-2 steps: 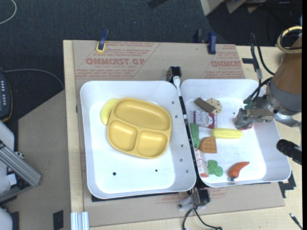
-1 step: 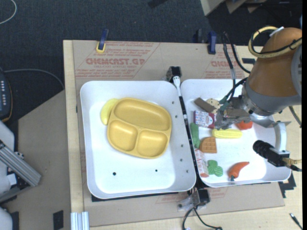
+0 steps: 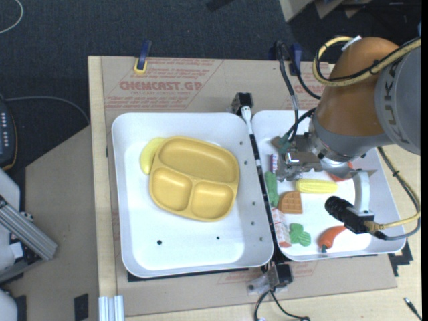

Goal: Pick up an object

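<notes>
My gripper (image 3: 292, 160) hangs low over the upper left part of the right bin (image 3: 381, 246), with the grey arm and its orange band above it. Just below and right of the gripper lies a yellow corn cob (image 3: 316, 187). An orange waffle-like piece (image 3: 291, 202) sits under the corn, a green pod (image 3: 271, 187) lies along the bin's left wall, a small green toy (image 3: 298, 235) rests lower down, and a red-orange pepper (image 3: 332, 235) lies near the front. A red and white packet (image 3: 279, 229) lies by the left wall.
The left bin (image 3: 134, 199) holds a yellow divided plate (image 3: 192, 178) with a yellow piece (image 3: 148, 154) peeking out at its upper left. Both bins sit on a cardboard-covered bench. A black clamp (image 3: 242, 102) stands between the bins at the back.
</notes>
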`<state>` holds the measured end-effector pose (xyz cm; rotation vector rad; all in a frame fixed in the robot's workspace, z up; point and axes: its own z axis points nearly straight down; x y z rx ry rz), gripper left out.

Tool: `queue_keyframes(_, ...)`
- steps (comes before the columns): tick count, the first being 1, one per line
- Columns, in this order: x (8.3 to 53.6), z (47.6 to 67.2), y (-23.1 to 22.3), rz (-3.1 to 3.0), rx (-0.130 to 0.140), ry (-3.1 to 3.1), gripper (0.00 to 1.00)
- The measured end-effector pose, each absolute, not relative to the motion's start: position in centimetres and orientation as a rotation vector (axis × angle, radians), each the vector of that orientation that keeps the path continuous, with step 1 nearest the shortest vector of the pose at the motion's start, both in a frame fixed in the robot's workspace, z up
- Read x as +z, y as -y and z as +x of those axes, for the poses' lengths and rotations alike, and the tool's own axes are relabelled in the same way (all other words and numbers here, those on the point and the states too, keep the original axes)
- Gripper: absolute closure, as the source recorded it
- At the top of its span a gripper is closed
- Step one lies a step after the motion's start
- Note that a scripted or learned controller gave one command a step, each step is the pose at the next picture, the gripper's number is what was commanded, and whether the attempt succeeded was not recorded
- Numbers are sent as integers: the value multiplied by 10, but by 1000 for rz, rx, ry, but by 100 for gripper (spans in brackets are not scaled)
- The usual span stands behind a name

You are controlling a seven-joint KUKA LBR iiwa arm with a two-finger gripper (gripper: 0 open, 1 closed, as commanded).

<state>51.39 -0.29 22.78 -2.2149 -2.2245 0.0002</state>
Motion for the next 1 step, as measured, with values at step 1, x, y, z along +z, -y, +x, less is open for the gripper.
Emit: queue_keyframes(1, 214, 501, -9, -2218, 3, 2220, 100)
